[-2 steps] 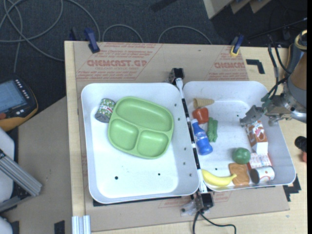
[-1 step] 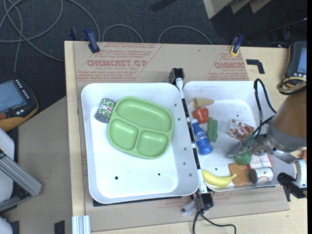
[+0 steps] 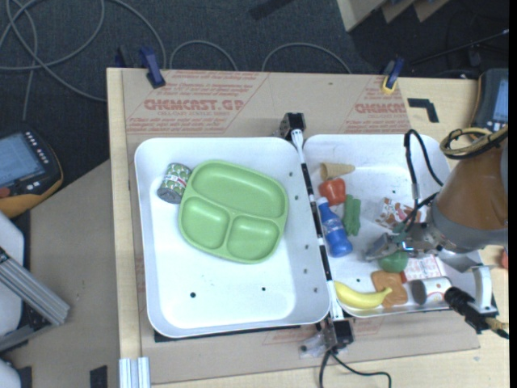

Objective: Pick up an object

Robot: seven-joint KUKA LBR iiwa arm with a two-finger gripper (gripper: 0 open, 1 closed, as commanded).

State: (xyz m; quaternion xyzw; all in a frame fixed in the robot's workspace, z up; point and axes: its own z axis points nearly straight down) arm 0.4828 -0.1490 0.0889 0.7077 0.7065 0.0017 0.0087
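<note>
My gripper (image 3: 391, 245) is low in the right bin (image 3: 367, 153), reaching in from the right under the grey arm with its orange band (image 3: 475, 186). Just below its tip lies a small green object (image 3: 394, 260), touching or nearly touching it; I cannot see anything held. To its left sit a blue bottle (image 3: 333, 231), a green stick-shaped piece (image 3: 353, 215) and a red pepper toy (image 3: 332, 190). A red-and-white packet (image 3: 394, 211) lies just above the gripper. A banana (image 3: 361, 296) and an orange piece (image 3: 388, 281) rest by the bin's front edge.
The left bin (image 3: 218, 301) holds a green divided plate (image 3: 233, 211) and a small patterned can (image 3: 173, 182) at its upper left. An ice-cream cone toy (image 3: 337, 170) lies at the back of the right bin. A white carton (image 3: 428, 288) sits at front right. A black cable (image 3: 416, 168) loops over the arm.
</note>
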